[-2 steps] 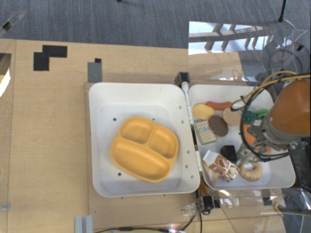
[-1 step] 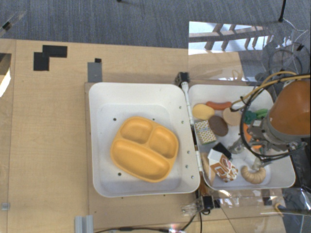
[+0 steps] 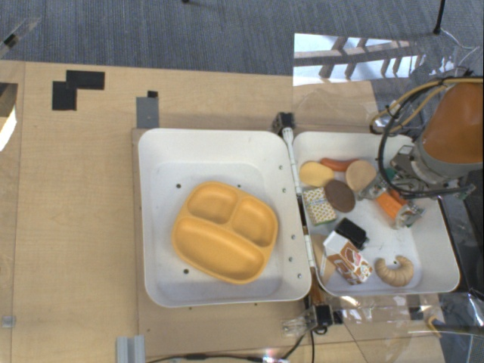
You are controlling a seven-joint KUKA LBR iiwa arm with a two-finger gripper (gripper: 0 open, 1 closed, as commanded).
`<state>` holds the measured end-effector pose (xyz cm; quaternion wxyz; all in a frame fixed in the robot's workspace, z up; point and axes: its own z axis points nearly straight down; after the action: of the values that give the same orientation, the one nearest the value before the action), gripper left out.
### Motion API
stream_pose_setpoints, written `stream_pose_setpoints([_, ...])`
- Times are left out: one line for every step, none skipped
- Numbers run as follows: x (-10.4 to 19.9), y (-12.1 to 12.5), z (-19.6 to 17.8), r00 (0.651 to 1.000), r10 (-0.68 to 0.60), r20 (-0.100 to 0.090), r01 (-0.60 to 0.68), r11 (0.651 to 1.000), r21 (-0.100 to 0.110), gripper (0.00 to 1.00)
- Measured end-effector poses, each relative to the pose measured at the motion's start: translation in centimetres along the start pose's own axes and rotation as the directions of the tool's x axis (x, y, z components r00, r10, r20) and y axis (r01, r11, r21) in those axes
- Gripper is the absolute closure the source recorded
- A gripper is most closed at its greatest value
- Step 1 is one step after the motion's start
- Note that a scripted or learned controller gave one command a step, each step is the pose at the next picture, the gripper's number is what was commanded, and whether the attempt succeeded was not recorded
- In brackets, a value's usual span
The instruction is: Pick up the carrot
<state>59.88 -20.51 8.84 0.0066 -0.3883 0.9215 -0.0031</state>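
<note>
In the right bin (image 3: 446,267), at its far right side, the gripper (image 3: 399,206) of the grey-and-orange arm (image 3: 454,138) is lowered among the toy foods. An orange block-like piece, taken here to be the carrot (image 3: 389,202), appears between the metal fingers (image 3: 409,215), touching them; it sits low, at or very near the bin floor, so whether it is truly clamped or merely straddled cannot be settled from this slanted view. A second candidate, a slim orange-red item (image 3: 335,163) at the bin's far edge just behind the yellow lemon-like piece (image 3: 316,174), lies well apart from the gripper. Jaw setting: narrow, roughly the width of the orange piece, apparently closed onto it.

Progress, as a judgement: approach and descent are complete and the grasp seems made or nearly made; the lift is what remains, since the piece is not seen clear of the bin.

Neighbouring objects: tan round (image 3: 361,175) and brown round (image 3: 339,197) just left of the gripper, a black block (image 3: 351,232), a printed carton (image 3: 349,262) and a croissant (image 3: 395,270) nearer the front. The left bin (image 3: 155,203) holds a yellow divided tray (image 3: 224,231), untouched
</note>
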Motion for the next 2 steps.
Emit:
stream_pose_setpoints([-0.32, -0.29, -1.47, 1.000, 0.001, 0.009, -0.001, 1.000, 0.010, 1.00])
stream_pose_setpoints([-0.69, -0.03, -1.43, 1.000, -0.002, 0.012, 0.002, 1.000, 0.005, 0.00])
